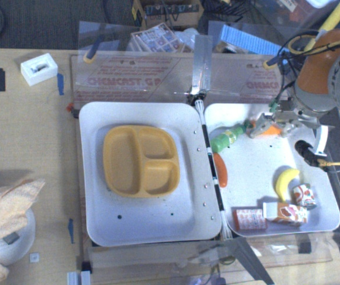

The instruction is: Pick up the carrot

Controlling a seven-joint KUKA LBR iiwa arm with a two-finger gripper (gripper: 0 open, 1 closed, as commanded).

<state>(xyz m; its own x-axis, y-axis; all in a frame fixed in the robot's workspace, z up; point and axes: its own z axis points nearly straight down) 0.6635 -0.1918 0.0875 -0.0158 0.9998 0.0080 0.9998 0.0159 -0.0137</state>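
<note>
Wood bench w/ two white bins side by side, clutter behind. Left bin [93,159] holds a yellow tray [140,159]. Right bin [330,218] holds a green bottle [226,138], red sausage [220,170], banana [286,181], small packets [292,206] and a can [250,218]. Arm reaches in from right; gripper [277,123] sits low at the bin's top edge, touching or right over the carrot [271,131], an orange bit showing beneath it. Can't tell if it's clamped or released. Carrot looks like a light, stiff, smooth toy, prob. slippery; best pinched across its middle, not the tapered tip.
</note>
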